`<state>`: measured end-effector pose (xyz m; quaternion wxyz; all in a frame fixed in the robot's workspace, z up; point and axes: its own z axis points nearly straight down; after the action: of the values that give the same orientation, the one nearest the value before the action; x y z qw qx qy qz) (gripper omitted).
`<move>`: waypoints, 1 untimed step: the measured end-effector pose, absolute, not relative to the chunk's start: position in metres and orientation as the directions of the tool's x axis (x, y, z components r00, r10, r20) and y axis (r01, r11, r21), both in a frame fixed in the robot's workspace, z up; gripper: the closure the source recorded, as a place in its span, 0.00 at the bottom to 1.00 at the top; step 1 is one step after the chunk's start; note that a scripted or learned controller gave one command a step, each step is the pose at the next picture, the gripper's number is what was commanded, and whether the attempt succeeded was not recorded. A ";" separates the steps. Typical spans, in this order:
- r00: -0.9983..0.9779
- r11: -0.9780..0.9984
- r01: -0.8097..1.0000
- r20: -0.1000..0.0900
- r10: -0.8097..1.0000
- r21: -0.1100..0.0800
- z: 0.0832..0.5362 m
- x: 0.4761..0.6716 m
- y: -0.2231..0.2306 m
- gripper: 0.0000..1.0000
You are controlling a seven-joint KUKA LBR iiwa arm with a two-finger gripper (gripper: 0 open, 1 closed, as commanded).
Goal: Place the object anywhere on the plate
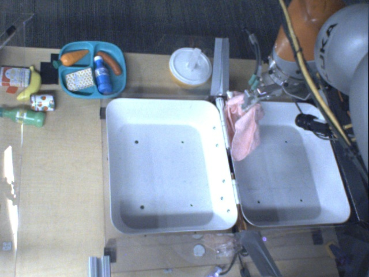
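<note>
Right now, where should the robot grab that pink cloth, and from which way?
Grab the pink cloth at its bunched top end, by the right bin's far left corner, coming from above. That end is gathered thick, where the pincer already sits, while the lower part hangs thin and floppy. It lies against the wall between the bins, so sideways looks harder.

My grey arm with its orange band reaches in from the right, wrist angled down and left, my hand pinched shut on a pink cloth.
</note>
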<state>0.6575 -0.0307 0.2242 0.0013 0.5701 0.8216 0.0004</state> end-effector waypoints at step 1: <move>-0.690 0.690 0.723 -0.001 0.723 0.002 0.233 0.627 0.003 1.00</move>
<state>0.6265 0.0029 0.2326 0.0008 0.3935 0.9193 0.0006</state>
